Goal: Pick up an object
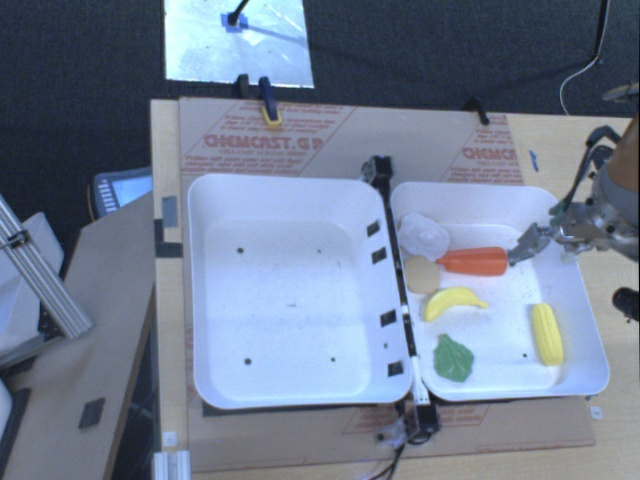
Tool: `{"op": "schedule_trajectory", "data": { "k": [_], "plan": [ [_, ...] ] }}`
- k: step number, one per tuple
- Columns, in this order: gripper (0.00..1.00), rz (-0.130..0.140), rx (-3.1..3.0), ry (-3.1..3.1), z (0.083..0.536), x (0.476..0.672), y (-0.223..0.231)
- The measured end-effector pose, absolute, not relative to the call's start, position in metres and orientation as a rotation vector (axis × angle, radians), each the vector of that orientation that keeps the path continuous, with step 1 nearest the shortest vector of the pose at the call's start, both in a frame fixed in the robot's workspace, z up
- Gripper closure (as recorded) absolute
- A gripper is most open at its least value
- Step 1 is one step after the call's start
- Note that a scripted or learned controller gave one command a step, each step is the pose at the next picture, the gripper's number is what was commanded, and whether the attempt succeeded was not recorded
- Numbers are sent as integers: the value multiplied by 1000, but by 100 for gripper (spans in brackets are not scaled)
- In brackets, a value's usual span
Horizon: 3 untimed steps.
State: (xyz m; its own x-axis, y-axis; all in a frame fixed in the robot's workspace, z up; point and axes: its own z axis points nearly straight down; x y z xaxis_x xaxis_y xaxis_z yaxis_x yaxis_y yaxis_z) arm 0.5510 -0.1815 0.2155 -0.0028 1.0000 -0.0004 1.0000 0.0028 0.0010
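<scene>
In right bin (575, 298): one carrot (473, 261), one banana (455, 302)

The gripper (527, 245) reaches into the right bin (575, 298) and touches the end of an orange carrot (474, 261). Near it lie a yellow banana (455, 302), a corn cob (546, 333) and a green leaf (453, 358).

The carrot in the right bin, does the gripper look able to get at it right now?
Probably yes. The gripper sits at the right end of the carrot, inside the right bin, with nothing between them. The banana and the clear cup lie off to the sides, apart from that end.
</scene>
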Motion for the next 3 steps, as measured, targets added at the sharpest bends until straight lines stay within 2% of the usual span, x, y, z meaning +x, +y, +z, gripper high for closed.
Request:
{"op": "schedule_trajectory", "data": {
  "k": [1,2,3],
  "plan": [
    [0,8,2203,2232,255,583,-90],
    [0,22,2201,2220,417,550,-68],
    [100,7,2204,2228,418,551,-70]
  ]
}}
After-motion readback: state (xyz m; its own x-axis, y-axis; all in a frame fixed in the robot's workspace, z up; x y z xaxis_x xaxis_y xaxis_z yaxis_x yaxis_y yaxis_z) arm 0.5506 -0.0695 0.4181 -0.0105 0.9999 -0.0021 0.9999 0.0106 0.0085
